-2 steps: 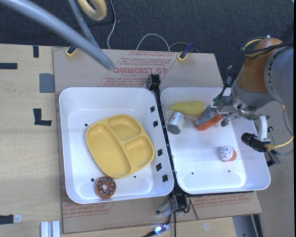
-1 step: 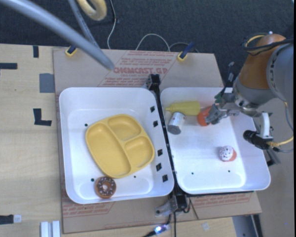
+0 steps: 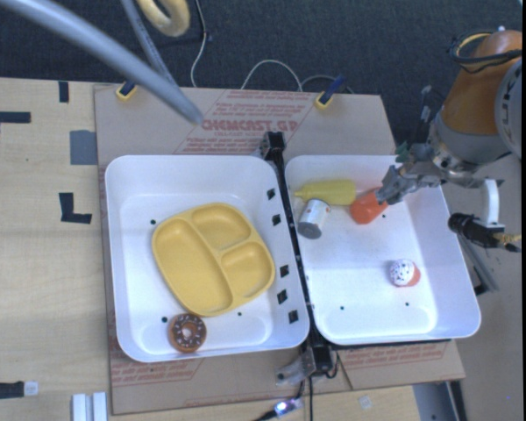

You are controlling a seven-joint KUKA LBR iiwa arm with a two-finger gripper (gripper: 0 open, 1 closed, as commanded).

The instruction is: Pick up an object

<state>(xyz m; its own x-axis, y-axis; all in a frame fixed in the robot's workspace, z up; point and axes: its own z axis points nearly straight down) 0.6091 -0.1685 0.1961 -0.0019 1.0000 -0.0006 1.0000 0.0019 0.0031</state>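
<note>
Two shallow white plastic bins sit side by side on a brown cardboard sheet [image 3: 245,117], and we look down on them at a slant. In the left bin [image 3: 127,182] we see a yellow plastic plate with three compartments [image 3: 213,257], lying flat near the middle, and a small chocolate-glazed doughnut with sprinkles [image 3: 187,332] just beside the plate's near edge, towards the front wall.

In the right bin [image 3: 447,314] we find four things. A long yellow banana-like piece [image 3: 326,190] lies near the far wall, and a short silver-grey can [image 3: 311,218] lies on its side touching it, close to the divider between the bins. A small white ball with an orange patch [image 3: 403,273] rests well apart from them, nearer the front right.

Our grey arm with its orange band [image 3: 486,86] reaches in from the right. Its two-finger gripper [image 3: 387,193] is down at the far right of that bin, and we see its fingers pinching the upper end of an orange rounded object [image 3: 366,209], which sits just beside the yellow piece.
</note>
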